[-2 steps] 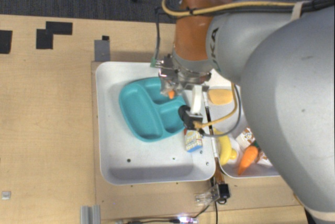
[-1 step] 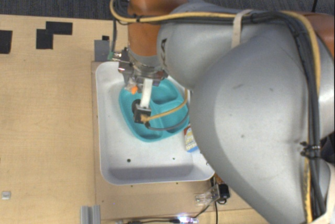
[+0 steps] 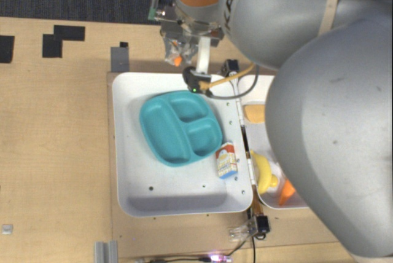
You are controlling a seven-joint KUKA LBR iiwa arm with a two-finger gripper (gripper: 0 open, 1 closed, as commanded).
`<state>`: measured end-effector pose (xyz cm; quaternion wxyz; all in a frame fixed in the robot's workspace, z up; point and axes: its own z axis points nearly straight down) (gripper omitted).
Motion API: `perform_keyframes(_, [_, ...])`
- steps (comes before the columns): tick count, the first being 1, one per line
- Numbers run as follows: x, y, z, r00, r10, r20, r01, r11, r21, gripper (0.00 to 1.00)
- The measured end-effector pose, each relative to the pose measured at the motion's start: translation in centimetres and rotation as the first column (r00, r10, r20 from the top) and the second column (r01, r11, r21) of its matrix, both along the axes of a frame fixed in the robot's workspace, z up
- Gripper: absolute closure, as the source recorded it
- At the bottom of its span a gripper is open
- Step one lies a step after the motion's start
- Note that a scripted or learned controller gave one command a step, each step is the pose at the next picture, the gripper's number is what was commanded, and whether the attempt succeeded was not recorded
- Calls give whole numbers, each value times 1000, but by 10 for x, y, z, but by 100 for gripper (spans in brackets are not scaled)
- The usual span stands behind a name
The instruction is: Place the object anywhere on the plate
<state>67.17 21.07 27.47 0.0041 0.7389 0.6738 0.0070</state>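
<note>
Plate point(image 3: 179, 128) sits bare in the left bin point(image 3: 126, 151); I see the gripper point(image 3: 184, 56) above its far edge, grip unclear, nothing delivered yet.

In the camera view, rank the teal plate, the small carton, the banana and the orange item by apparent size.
1. teal plate
2. small carton and banana: look alike, unranked
3. orange item, partly hidden by the arm, so unsure

Teal plate point(image 3: 180, 128) (three compartments) flat in left bin; small carton point(image 3: 226, 161) touching its right rim.
</note>
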Motion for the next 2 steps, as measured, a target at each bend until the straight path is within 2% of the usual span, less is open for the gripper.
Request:
perform_keyframes(1, [-16, -49, 62, 989, -147, -8, 147, 989, -1, 100])
perform_keyframes(2, [-6, 28, -46, 997, -69, -27, 69, 998, -4, 100])
